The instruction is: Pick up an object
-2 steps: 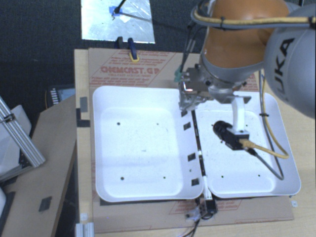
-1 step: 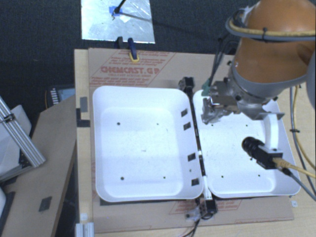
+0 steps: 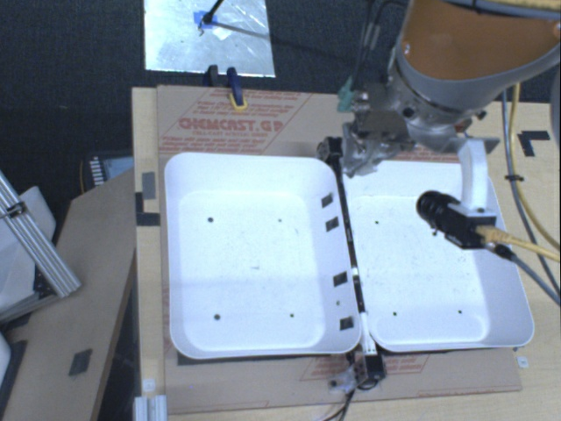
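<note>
My gripper (image 3: 355, 156) hangs below the grey and orange arm (image 3: 473, 33), over the far rim of the right bin (image 3: 438, 323), close to the divider between the two bins. Its tip is a dark metal cluster, seen from above. The left bin (image 3: 188, 261) shows its white floor with a few small dark specks. A black cylinder (image 3: 449, 217) on a white bracket (image 3: 475, 178) juts from the wrist over the right bin.
A black hinge strip (image 3: 346, 244) runs between the bins. A yellow cable (image 3: 526, 248) trails to the right. A brown board (image 3: 237, 121) lies under the bins, with a shiny metal sheet (image 3: 209, 24) behind it. An aluminium rail (image 3: 31, 235) stands at the left.
</note>
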You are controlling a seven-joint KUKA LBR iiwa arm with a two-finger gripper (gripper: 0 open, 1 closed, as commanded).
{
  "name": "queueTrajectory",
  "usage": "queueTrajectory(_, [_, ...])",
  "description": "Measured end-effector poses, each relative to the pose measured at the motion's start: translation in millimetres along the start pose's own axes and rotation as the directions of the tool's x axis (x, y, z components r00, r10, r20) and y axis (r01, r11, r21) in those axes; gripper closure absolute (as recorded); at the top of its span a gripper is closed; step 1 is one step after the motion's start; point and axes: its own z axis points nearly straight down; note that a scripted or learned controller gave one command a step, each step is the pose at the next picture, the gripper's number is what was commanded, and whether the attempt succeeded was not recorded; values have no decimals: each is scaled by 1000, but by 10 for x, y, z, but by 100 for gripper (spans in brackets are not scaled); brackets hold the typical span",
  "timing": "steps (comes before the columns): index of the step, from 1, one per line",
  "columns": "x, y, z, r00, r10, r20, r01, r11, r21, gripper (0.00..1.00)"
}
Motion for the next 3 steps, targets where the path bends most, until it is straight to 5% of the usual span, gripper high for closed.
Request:
queueTrajectory(1, [-52, 370, 1096, 1000, 7, 3, -7, 1000, 10, 100])
queueTrajectory(2, [-574, -198, 330, 1000, 8, 3, -8, 1000, 6, 100])
queueTrajectory(3, [-25, 125, 1365, 1000, 1, 2, -1, 1000, 11, 100])
